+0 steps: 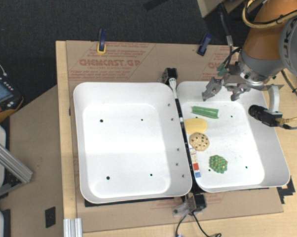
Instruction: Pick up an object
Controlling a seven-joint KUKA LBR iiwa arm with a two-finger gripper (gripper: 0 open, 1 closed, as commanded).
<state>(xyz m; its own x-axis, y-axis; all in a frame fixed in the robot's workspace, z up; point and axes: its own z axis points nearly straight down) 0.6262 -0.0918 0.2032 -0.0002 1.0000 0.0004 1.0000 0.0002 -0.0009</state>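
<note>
Everything here gets placed relative to the right bin (267, 152), since that's where the action is. The bench (64, 107) is covered with a brown cardboard sheet, and the left bin (124, 137) is butted up right against the right bin's left wall, with nothing worth grabbing seen in it.

The arm (269, 33) is reached in over the right bin's far corner. The gripper (225, 89) is hung above the far end of that bin with its two fingers spread apart, and nothing is seen held between them. So no grasp has been made yet.

Inside the right bin, four small things are lined up toward its left wall. A green stick (205, 111) is laid nearest the far end, just below and a bit left of the gripper. Next, toward the near end, a yellow piece (196, 126) is found, then a cookie (200, 142) touching or nearly touching it, then a green bumpy thing (218, 163) set a bit more toward the bin's middle.

This looks like the approach step, before any descent. The green stick is judged the likeliest target. For the next move, the gripper would need to be lowered and lined up across the stick's short side, then closed.
</note>
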